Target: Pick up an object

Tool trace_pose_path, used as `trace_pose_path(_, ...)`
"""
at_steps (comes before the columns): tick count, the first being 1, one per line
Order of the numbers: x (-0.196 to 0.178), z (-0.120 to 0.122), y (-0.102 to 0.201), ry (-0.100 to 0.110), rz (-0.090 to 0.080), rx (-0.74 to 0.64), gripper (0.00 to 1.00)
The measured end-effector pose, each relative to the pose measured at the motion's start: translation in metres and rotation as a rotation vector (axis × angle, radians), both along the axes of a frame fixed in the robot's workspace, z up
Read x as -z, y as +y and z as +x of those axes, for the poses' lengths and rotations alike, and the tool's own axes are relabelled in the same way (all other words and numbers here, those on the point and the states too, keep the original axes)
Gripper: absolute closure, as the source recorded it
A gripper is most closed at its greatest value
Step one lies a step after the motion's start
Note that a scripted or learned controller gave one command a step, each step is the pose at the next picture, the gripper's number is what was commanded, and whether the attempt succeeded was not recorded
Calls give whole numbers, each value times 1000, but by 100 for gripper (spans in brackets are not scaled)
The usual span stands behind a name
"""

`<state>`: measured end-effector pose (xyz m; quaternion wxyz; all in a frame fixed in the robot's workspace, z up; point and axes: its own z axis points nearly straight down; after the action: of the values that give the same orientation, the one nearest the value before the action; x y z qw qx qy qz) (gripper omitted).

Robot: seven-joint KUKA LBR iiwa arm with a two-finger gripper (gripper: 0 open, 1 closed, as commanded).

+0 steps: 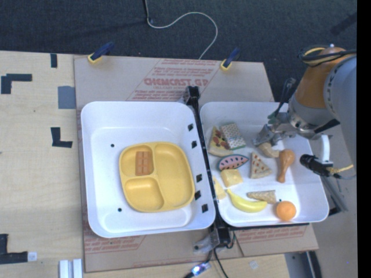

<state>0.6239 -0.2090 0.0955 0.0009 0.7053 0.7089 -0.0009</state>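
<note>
When closing on the beige lump [268, 150] just up and left of the drumstick [284, 164], centre the gripper [271, 136] over the lump alone and stay off the drumstick's thick end, to avoid catching both at once. Hangs low at present, up and left of the drumstick, right over that lump, inside the right bin [316, 216]. Cannot tell whether open or closed, with the tip seen from above and masked by its own metal body and shadow. Cannot confirm any hold on the lump either.

Probably a light, hard toy piece: best squeezed across its narrow side, then lifted straight up, away from the pizza wedge [259, 165] left of the drumstick. Worth going slowly, so as not to nudge the lump against the drumstick and out of reach.

Hard to make out: contact, if any, between gripper and lump; the lump's true outline, partly covered from above; what sort of food it imitates. Cut off past the drumstick's right: most of the grey arm [342, 91].
</note>
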Motion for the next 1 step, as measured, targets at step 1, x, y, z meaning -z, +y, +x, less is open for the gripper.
trace_pose_path(1, -51, 11, 0, -3, 2, 4, 100)
